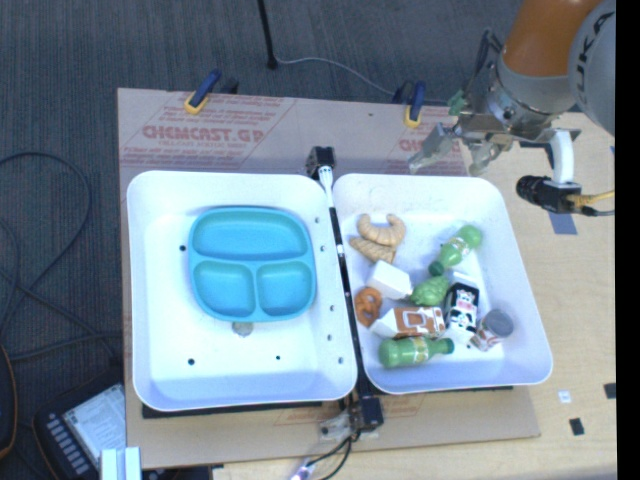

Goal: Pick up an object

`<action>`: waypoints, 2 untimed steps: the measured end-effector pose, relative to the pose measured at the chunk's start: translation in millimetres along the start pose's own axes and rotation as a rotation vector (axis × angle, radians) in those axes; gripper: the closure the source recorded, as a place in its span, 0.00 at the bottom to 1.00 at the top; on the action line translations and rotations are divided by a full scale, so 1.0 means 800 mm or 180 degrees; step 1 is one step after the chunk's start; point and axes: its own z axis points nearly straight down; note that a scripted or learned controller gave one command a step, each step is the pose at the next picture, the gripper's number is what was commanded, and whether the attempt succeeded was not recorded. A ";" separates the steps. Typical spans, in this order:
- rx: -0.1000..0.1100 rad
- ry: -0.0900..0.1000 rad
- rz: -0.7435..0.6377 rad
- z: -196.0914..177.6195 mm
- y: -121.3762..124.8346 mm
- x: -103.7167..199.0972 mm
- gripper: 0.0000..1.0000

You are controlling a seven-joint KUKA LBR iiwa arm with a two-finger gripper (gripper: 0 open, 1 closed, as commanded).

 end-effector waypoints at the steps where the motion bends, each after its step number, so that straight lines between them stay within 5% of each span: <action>1: 0.0012 0.0001 0.0002 0.197 -0.035 0.013 0.00; 2: -0.0050 -0.0017 -0.0001 0.234 -0.060 0.014 0.00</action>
